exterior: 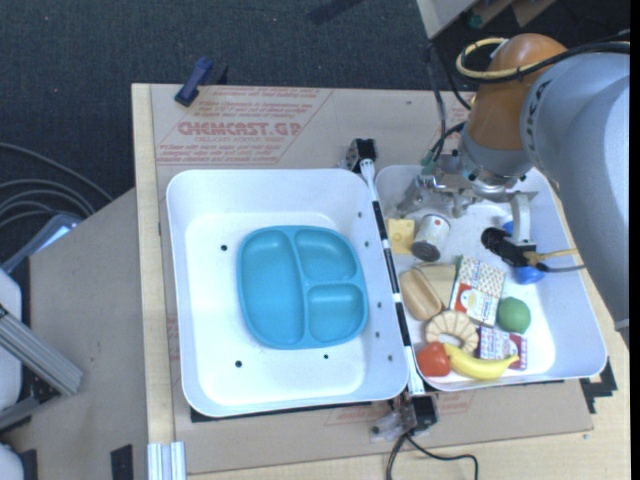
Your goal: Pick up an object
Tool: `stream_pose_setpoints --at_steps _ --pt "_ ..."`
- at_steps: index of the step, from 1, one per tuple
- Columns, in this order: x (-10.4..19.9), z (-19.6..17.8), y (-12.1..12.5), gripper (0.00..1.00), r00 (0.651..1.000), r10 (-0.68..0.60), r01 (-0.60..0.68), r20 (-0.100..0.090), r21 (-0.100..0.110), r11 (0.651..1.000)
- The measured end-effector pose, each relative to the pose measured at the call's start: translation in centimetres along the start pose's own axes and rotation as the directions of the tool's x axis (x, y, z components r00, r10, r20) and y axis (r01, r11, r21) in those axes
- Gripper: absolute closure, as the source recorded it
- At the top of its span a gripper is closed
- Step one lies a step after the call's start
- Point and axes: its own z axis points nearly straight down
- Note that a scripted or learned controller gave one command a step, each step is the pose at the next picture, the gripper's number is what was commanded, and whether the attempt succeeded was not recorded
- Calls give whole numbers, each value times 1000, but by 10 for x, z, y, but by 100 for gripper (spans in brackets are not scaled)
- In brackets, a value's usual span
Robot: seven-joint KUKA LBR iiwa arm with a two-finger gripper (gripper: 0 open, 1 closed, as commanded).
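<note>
My gripper (441,200) hangs over the far end of the right bin (578,340), just above a small grey-white can (432,236) lying on its side. A yellow cheese wedge (401,235) sits to the can's left. Nearer the front lie a hot dog bun (420,290), a patterned carton (478,289), a green lime (513,314), a pretzel (452,326), a red tomato (433,360), a banana (480,366) and a small packet (496,345). The arm hides part of the bin's far right side.
The left bin (200,218) holds a blue divided plate (302,286). A small blue piece (527,274) lies by the right bin's right side. A blue clip (193,81) rests on the cardboard behind the bins.
</note>
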Motion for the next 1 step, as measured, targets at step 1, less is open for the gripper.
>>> stream_pose_setpoints --at_steps 1 --pt "2 0 0 0 1000 0 0 -1 0 1000"
